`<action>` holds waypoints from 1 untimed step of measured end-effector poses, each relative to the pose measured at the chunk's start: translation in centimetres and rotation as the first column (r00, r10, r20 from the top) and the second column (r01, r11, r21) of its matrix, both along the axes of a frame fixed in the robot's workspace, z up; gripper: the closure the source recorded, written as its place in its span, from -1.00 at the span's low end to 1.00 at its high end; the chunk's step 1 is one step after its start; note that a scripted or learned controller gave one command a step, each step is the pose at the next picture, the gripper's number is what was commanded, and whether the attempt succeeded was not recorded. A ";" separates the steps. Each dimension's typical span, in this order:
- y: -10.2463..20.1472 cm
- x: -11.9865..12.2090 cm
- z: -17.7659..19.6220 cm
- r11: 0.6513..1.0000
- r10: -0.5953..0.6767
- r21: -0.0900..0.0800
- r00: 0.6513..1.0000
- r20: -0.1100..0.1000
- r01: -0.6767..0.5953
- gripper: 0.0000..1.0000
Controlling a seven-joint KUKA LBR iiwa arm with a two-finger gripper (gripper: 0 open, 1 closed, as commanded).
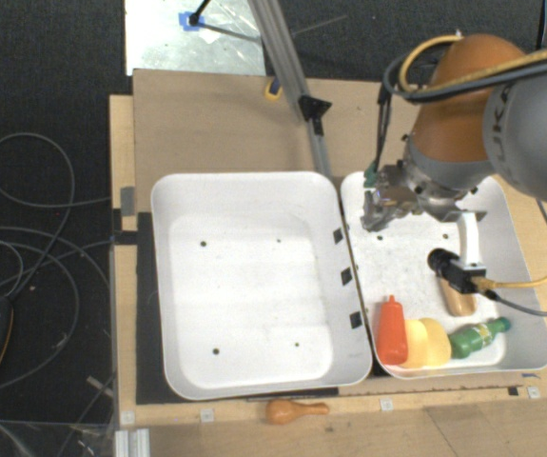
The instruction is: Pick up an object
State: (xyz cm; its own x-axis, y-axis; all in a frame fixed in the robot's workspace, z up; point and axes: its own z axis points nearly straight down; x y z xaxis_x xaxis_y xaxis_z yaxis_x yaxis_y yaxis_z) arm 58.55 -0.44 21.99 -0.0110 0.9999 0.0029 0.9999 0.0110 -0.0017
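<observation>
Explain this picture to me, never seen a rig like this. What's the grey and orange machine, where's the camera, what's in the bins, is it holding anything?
The grey machine with the orange band is a robot arm, reaching in from the right. The one camera is fixed above the bench and looks down at a slant. At the arm's tip is a two-finger gripper, hanging over the upper part of the right bin; the arm hides enough that I cannot tell whether it holds anything.

Two shallow white bins sit side by side. The left bin is beside it. Along the right bin's lower edge lie an orange-red bottle, a yellow object and a green bottle. A tan object lies just above them, partly under a black and white part on the arm. Outside the bins, on the bench's front edge, lies a small orange gourd-shaped item.
</observation>
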 end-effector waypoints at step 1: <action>4.9 -3.2 1.3 1.000 0.000 0.000 1.000 0.001 0.000 1.00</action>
